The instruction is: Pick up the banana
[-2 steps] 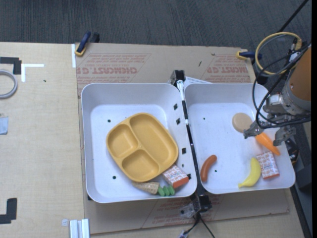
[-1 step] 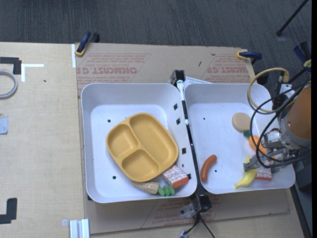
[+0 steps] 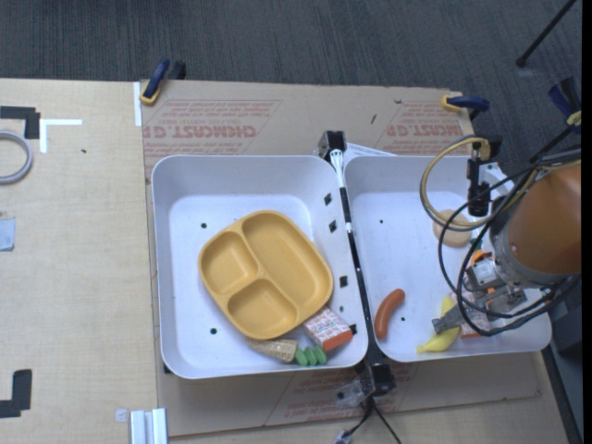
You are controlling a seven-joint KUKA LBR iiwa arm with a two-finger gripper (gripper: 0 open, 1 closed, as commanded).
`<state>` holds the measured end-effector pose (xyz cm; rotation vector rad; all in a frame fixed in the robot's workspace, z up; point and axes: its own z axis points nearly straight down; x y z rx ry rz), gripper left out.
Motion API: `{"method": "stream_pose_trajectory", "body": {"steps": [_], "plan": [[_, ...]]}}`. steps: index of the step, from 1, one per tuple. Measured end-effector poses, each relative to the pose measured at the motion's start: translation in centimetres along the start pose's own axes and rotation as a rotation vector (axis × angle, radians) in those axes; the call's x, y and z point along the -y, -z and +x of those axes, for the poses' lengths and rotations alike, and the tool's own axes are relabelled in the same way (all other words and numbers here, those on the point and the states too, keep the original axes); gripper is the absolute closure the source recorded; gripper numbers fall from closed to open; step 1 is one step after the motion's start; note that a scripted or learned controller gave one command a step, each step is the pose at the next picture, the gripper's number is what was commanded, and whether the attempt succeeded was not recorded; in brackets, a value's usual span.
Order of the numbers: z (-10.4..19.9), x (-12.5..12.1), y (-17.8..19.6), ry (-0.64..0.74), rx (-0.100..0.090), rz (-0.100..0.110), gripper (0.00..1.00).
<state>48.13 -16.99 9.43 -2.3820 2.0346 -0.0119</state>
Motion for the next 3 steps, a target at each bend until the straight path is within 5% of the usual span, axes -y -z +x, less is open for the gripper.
{"method": "stream_pose_trajectory", "body": {"steps": [1, 2, 3], "plan": [[-1.9, 1.6, 0.6, 0.277, 0.000, 0.002, 0.00], [-3.9, 2.7, 0.0, 0.298, 0.002, -0.001, 0.00], [-6.0, 3.6, 0.3, 0.707, -0.005, 0.019, 0.00]]}}
